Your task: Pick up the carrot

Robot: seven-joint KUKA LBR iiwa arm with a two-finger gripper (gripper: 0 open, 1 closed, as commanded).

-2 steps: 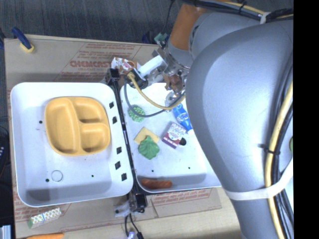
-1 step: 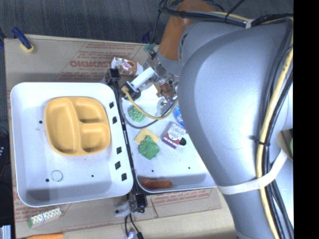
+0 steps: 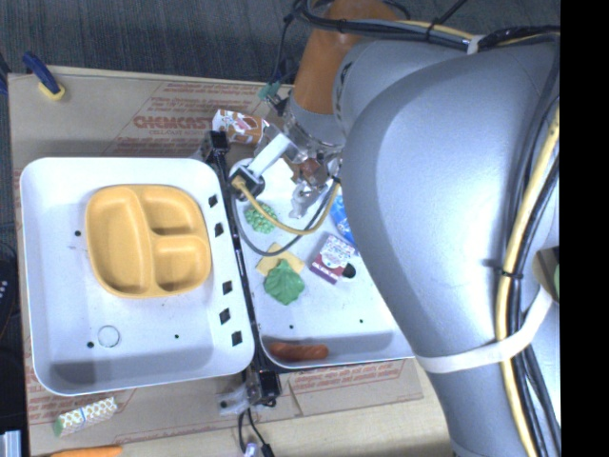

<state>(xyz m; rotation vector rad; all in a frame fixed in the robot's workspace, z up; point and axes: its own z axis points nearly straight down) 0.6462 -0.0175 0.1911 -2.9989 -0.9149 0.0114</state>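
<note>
A long orange-brown piece, the carrot by its look, lies flat against the near wall of the right bin. My gripper hangs over the far half of that bin, well away from the carrot. It points down beside a knobbly green toy. The bulky grey arm hides the right part of the bin. Nothing shows in the gripper.
A yellow divided plate sits in the left bin. Near the gripper lie a leafy green piece, a yellow wedge, a purple packet and a blue item. A small box rests on the cardboard behind the bins.
</note>
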